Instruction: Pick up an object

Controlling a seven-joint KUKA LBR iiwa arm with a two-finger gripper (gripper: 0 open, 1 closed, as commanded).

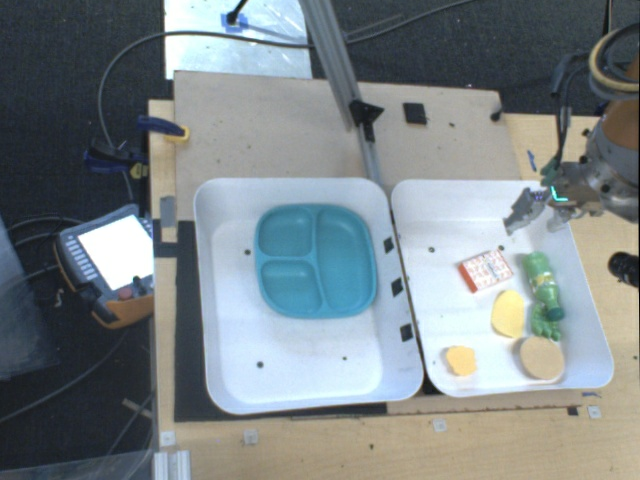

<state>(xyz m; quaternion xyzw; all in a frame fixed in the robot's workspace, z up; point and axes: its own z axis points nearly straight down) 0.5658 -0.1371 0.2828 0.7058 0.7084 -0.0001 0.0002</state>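
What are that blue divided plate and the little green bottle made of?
The blue divided plate looks like moulded plastic: one even colour, soft rounded ridges, a dull sheen. The green bottle also looks plastic, probably a toy, with a slightly glossy, bumpy surface; it is too small to be sure.

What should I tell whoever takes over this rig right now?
Hand: above the right bin's upper right corner, nothing seen in it.
Right bin: red box, green bottle, lemon, orange piece, tan disc, all lying in it.
Left bin: blue plate.
Done: nothing picked.
Left: lower, grasp one thing, lift it.
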